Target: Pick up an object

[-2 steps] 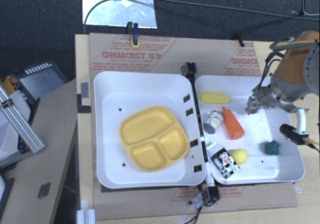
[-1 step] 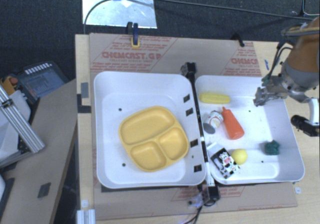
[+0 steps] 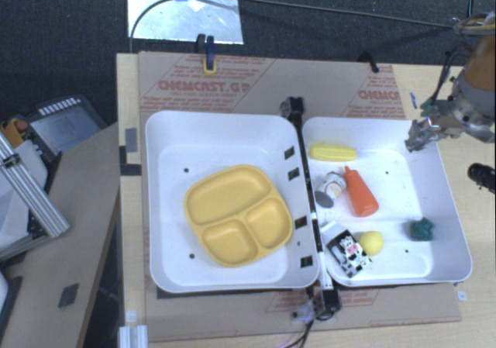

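**Gripper at bin corner, nothing picked yet**

While no object sits between the fingers, the pick is still open, I'd judge. Candidates all lie in the right bin [image 3: 446, 207]: orange bottle [image 3: 359, 192] mid-bin, yellow banana-like piece [image 3: 333, 153] above it, small white-and-grey item [image 3: 332, 186] touching its left side, yellow ball [image 3: 372, 242] and black-and-white toy [image 3: 348, 252] below it, green block [image 3: 421, 229] to its lower right. Gripper [image 3: 418, 137] hovers up-right of the bottle, over the bin's far corner; can't tell its opening. Left bin [image 3: 167, 207] holds a yellow divided tray [image 3: 236, 215].
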`<state>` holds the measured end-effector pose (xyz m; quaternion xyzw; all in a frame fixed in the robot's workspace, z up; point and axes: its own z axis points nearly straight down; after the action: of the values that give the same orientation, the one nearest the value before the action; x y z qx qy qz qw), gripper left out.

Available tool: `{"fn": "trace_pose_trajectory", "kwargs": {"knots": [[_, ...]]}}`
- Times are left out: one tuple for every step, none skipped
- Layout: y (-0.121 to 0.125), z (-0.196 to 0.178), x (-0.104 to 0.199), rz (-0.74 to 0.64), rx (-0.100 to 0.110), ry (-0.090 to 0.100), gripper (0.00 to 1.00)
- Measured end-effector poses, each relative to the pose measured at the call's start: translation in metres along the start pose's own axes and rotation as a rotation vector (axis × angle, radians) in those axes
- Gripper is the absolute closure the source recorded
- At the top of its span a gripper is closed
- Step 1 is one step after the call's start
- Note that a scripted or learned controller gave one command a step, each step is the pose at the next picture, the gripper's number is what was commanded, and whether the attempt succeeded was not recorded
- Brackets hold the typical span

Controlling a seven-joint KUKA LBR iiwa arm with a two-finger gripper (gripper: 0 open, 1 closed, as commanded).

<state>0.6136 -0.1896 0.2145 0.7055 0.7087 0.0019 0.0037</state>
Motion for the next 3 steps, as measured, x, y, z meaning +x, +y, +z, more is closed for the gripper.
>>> {"fn": "trace_pose_trajectory", "kwargs": {"knots": [[0.008,-0.012,0.056,-0.004,0.004,0.002,1.0],[0.015,-0.021,0.116,-0.006,0.005,0.004,1.0],[0.015,-0.024,0.161,-0.004,0.006,0.003,1.0]]}}
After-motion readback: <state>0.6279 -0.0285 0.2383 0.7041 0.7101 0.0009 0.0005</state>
